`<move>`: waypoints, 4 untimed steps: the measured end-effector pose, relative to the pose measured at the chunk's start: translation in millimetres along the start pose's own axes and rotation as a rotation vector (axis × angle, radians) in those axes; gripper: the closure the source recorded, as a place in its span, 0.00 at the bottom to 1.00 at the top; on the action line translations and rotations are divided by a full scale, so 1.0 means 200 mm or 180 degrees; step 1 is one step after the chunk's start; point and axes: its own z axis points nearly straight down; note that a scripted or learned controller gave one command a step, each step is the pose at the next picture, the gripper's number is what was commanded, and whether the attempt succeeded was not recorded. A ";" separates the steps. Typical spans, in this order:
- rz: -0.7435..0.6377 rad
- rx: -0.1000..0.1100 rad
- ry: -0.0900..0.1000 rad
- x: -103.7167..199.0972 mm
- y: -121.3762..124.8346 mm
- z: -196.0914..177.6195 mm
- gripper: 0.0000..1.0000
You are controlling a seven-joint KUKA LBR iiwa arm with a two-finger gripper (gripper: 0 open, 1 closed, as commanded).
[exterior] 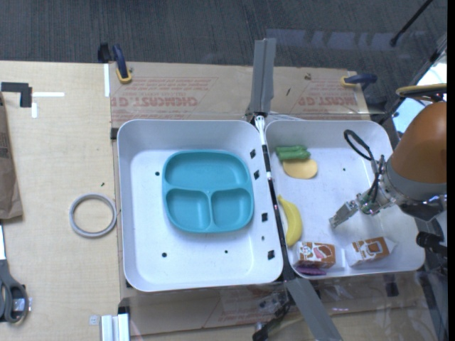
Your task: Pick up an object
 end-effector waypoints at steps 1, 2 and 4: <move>-0.0789 -0.0009 -0.0011 -0.06 0.31 -0.01 0.00; -0.2125 -0.0006 -0.0006 0.18 0.38 -0.04 0.00; -0.1924 -0.0007 -0.0008 0.31 0.28 0.00 0.00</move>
